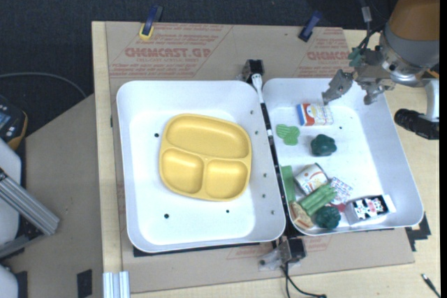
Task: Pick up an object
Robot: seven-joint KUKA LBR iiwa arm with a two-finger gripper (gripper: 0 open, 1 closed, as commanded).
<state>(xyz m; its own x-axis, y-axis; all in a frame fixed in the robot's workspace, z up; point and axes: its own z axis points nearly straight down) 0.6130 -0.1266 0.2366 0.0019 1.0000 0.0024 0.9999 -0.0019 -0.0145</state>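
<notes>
The small carton [313, 114], white with red and blue print, is the likeliest pick, lying flat at about eleven o'clock in the right bin [398, 150], just below the tool [355, 88]. The tool hangs over the bin's upper edge at twelve o'clock, its two fingers spread apart, nothing between them. The carton's long axis runs roughly nine to three, tipped a touch, its printed face up. Now the risk: if the open fingers come down along that long axis rather than across the short side, I'd judge they could straddle too much and simply push the carton toward the bin wall. It sits flat too, so the tips may skate over the top. Close neighbours add trouble: the light green piece [287, 133] at seven o'clock from the carton and the dark green lump [323, 145] at five o'clock could get nudged. Down at six o'clock in the bin a heap of packets and greens [323, 200] lies well apart. Over in the left bin [136, 150], the yellow divided tray [206, 155] sits alone, on the desk [105, 66].
</notes>
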